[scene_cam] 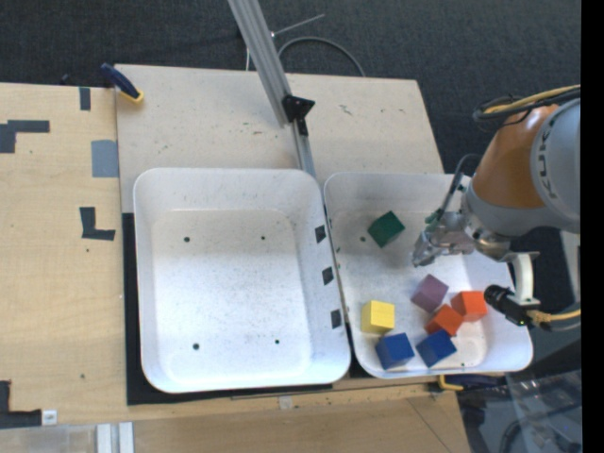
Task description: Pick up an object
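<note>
pincer (pixel 427 251) tips blurred, above purple cube (pixel 430 292)

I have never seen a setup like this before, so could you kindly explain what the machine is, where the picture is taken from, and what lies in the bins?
A single camera looks down at a slant on a bench with two shallow white bins. The left bin sits beside the right bin. The grey and orange robot arm reaches in from the right, and its gripper hangs over the right bin. That bin contains small blocks: a green block, a purple block, a yellow block, two blue blocks and two orange blocks. Nothing is visibly held.
</note>
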Robot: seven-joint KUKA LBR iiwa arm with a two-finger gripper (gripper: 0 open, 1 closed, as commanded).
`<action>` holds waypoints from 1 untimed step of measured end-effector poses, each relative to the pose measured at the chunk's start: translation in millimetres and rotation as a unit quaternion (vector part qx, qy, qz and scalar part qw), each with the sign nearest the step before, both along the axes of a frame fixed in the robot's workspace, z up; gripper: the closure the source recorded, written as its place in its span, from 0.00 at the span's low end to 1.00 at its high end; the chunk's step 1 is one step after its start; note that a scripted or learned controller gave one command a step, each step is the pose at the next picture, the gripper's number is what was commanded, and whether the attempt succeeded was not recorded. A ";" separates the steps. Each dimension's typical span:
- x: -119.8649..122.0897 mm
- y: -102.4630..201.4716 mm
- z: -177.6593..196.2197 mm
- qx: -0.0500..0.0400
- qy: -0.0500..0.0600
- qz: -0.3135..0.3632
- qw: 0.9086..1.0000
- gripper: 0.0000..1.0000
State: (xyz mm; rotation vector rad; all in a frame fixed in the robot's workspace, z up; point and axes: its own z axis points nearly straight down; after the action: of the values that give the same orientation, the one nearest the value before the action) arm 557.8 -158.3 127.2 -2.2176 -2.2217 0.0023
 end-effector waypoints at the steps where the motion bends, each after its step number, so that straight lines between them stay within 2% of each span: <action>1: 10.4 4.5 55.8 -0.001 -0.004 0.000 1.000 1.00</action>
State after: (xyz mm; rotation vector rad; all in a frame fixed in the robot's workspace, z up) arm 568.3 -153.8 183.0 -2.2221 -2.2268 -0.0042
